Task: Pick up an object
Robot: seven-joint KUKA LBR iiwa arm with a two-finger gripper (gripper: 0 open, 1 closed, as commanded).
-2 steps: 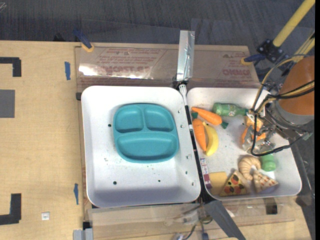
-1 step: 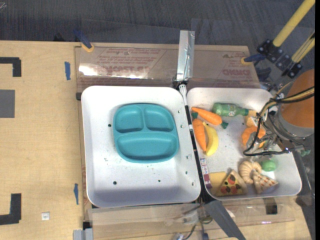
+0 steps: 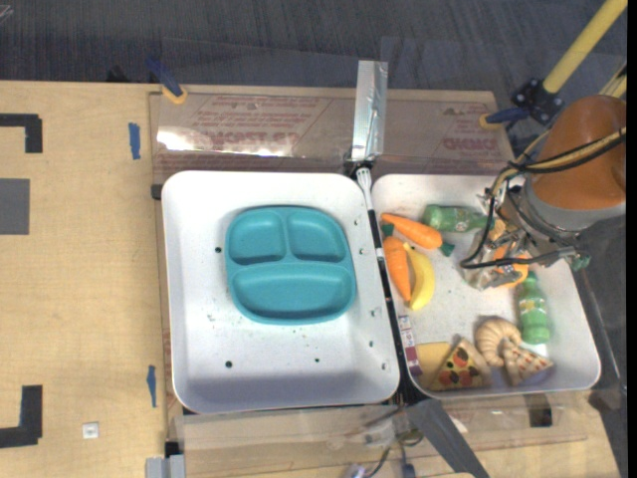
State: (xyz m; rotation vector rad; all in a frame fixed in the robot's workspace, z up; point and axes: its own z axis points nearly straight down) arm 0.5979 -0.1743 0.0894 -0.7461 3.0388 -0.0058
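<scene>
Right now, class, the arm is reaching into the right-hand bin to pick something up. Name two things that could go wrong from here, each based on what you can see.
1. The right bin is crowded: the carrots, banana, green bottle, croissant and pizza slice lie close together, so the gripper may nudge a neighbour or catch two items.
2. Loose cables hang near the wrist and could snag as it lifts.

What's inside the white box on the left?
The left bin holds a teal divided plate lying flat in its middle, with nothing on it. The bin floor under the plate is covered, so I cannot see what lies beneath.
</scene>
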